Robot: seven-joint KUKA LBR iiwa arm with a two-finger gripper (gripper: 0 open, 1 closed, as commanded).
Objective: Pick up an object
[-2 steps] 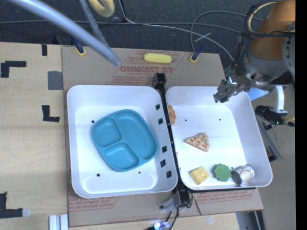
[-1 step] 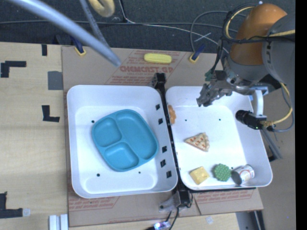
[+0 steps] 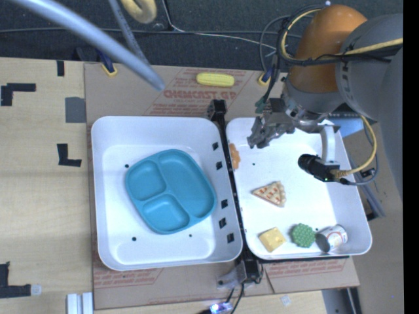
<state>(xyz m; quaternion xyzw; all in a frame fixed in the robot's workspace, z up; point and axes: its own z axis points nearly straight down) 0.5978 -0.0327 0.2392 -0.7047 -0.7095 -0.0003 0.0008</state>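
My gripper [image 3: 258, 139] hangs over the far left part of the right bin [image 3: 347, 195], with nothing seen between its fingers. A pizza slice toy [image 3: 270, 193] lies in the middle of that bin. Along the bin's near edge sit a yellow cheese block [image 3: 272, 239], a green broccoli-like piece [image 3: 302, 235] and a small silver can [image 3: 332, 238]. A small orange piece [image 3: 233, 156] rests against the bin's left wall, just below and left of the gripper.
The left bin [image 3: 108, 142] holds a blue divided plate [image 3: 170, 190]. A yellow banana-like toy [image 3: 215, 79] lies on the cardboard behind the bins. A grey pole [image 3: 85, 18] crosses the top left.
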